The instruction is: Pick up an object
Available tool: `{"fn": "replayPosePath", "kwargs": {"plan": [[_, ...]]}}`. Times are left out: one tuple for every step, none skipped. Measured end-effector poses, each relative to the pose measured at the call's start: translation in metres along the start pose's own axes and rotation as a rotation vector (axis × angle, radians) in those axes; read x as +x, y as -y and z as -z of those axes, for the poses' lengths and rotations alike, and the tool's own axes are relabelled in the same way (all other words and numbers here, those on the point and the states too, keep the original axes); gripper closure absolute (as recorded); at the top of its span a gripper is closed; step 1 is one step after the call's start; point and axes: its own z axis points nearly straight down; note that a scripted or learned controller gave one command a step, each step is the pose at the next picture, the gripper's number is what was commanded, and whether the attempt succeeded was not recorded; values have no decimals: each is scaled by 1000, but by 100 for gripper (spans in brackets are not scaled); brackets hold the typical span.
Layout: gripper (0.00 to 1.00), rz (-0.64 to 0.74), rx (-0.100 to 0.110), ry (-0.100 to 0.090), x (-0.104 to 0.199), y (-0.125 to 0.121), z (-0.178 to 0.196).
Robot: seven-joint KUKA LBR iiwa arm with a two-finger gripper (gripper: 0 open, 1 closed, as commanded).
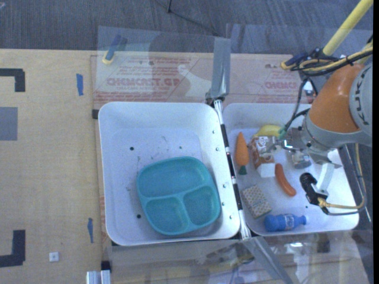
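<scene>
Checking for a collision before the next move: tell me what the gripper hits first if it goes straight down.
Probably the small box beside the white block; the gripper looks to be over its right edge. Depth is unclear from this slanted view, so it may reach the right bin's floor instead.

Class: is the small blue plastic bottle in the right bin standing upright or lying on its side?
Lying on its side. The small blue plastic bottle stretches lengthwise along the right white bin's floor, cap end pointing right.

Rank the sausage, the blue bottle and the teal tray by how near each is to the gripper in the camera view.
Measured from the gripper:
1. Sausage, in the right bin just below the gripper.
2. Blue bottle, at that bin's near edge.
3. Teal tray, over in the left bin.
</scene>
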Motion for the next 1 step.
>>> {"fn": "replayPosePath", "kwargs": {"plan": [[0, 24, -6, 7, 3, 21, 1]]}}
